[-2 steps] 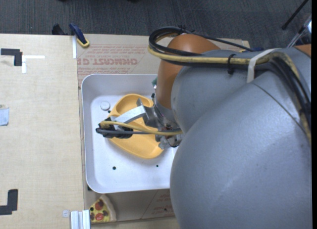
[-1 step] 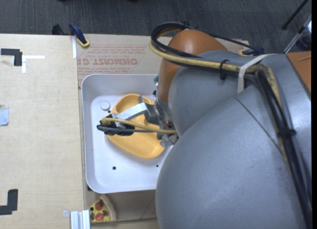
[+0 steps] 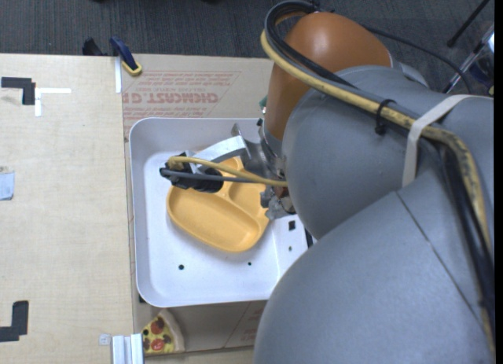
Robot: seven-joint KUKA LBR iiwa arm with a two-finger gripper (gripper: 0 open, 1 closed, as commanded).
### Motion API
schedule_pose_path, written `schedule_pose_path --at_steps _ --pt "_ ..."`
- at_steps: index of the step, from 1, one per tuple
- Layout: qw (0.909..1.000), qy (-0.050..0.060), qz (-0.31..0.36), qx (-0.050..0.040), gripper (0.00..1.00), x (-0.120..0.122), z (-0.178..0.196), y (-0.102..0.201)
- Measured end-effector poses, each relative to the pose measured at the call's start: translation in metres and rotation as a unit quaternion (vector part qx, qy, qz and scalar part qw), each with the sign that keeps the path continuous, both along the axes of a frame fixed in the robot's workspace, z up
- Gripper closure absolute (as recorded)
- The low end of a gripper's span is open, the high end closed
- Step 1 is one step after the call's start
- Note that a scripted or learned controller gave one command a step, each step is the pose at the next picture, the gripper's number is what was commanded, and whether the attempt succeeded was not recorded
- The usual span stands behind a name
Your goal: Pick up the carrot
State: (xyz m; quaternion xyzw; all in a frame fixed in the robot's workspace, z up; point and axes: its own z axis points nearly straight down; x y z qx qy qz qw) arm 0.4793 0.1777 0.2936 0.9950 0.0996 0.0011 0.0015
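The gripper (image 3: 271, 188) sits at the yellow plate's (image 3: 212, 225) right rim in the white bin (image 3: 157, 276). Its state cannot be told. Risk: clamping the plate rim instead of the carrot.

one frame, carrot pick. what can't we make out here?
1. Carrot's position: cannot tell in the camera view; the arm covers the right part of the white bin.
2. Yellow plate: its right end is hidden under the wrist.
3. Small toy below the bin, near the bottom edge: too small to identify for sure, perhaps a pizza slice.
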Motion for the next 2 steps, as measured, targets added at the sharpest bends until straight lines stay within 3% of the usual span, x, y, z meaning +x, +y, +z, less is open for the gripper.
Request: schedule_pose_path --at_steps 1,2 --pt "1.0000 0.002 -0.001 -0.0006 1.00 0.0070 -0.0235 -0.0077" --pt "1.0000 0.002 -0.001 -0.0024 1.00 0.0082 -0.0148 -0.0090"
